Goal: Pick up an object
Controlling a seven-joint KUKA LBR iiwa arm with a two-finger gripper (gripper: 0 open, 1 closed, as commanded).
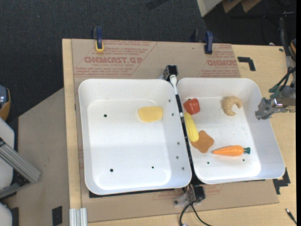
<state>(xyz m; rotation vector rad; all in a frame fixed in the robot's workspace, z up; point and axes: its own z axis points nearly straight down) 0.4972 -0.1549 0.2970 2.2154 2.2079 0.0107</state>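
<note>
Lower right in the frame, a glossy orange carrot [228, 150] lies in the right bin [263, 166], beside a brown lump [202, 141] touching ridged yellow corn [190, 127]. Farther up sit a red pepper [191, 106] and curved croissant [231, 105]. A pale yellow piece [150, 114] rests in the left bin [94, 140]. At the right edge, the gripper [264, 111] hovers over the rim.

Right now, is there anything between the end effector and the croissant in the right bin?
Nothing visible. The end effector sits at the right bin's right edge, and the croissant lies just left of it across bare white floor.

Two blue clamps [98, 32] [208, 36] pin the brown board [117, 60] on dark carpet [42, 13].
</note>
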